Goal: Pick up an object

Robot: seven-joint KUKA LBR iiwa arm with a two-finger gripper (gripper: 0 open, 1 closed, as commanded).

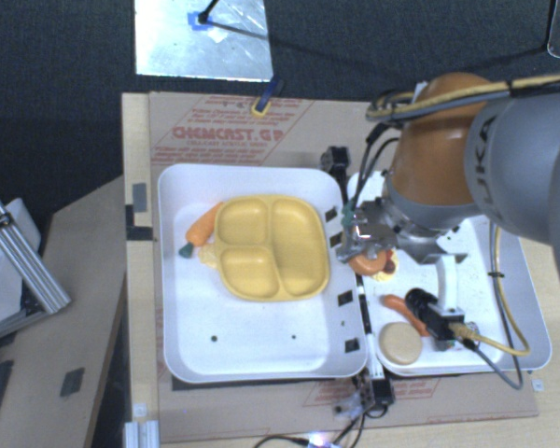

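A dark carpeted floor (pixel 56 73) surrounds the pale wooden desk (pixel 84 250), with a shiny square metal plate (pixel 203 26) lying on it beyond the desk's far edge, a printed cardboard sheet (pixel 233 129) spread over the desk, and aluminium rails (pixel 19 259) leaning at left.

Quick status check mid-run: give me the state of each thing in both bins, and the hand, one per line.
Yellow divided plate: flat, upright, left bin.
Toy carrot: lying on its side, against the plate's left edge.
Orange item: in right bin, directly under the arm, partly hidden.
Small carrot-like piece: lying flat, right bin.
Beige round disc: lying flat, right bin.
Hand: low over the orange item; grip not discernible.
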